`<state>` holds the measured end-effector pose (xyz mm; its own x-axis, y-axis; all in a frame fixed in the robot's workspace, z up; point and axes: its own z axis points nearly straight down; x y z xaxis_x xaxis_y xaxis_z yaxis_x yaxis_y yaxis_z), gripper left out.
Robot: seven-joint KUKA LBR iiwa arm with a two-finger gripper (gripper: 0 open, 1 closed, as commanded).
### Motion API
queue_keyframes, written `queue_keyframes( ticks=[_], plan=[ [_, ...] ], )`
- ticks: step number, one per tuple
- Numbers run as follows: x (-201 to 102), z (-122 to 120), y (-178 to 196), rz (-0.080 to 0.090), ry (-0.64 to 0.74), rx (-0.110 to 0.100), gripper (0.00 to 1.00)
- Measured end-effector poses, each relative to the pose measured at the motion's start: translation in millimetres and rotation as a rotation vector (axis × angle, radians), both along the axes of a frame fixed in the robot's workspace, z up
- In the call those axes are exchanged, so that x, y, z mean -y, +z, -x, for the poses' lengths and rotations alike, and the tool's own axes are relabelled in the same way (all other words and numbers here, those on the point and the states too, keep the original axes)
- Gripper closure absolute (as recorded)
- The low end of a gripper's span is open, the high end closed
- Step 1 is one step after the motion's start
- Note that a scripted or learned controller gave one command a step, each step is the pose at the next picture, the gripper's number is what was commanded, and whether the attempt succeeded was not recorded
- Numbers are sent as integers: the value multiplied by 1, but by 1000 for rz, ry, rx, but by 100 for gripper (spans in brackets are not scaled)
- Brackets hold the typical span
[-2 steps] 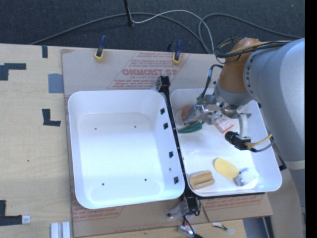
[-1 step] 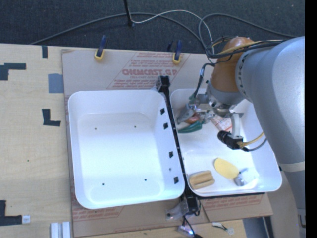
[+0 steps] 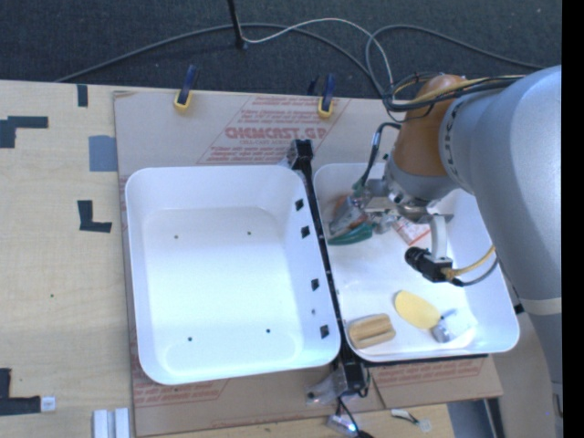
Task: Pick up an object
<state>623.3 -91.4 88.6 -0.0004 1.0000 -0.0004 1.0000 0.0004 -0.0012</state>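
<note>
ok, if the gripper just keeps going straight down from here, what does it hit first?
Most likely the green thing in the right bin, next to the divider. The gripper hangs right over that small pile; depth is hard to judge from this angle.

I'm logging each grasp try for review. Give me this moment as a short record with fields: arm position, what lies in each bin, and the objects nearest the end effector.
arm: reaches in from the right, over the right bin
end effector: low in the right bin's far left part, by the divider
near end effector: green object and a red-and-white item, partly hidden
right bin front: tan block, yellow oval object, small grey object
left bin: white floor showing
grasp: cannot tell
</note>
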Motion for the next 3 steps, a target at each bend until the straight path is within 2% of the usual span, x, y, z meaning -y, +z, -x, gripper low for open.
queue_keyframes(
  ticks=[1, 2, 3],
  plan=[
    [-3, -6, 0, -1, 0, 1, 0],
    [10, 3, 5, 0, -1, 1, 0],
    [-3, -17, 0, -1, 1, 1, 0]
  ],
)
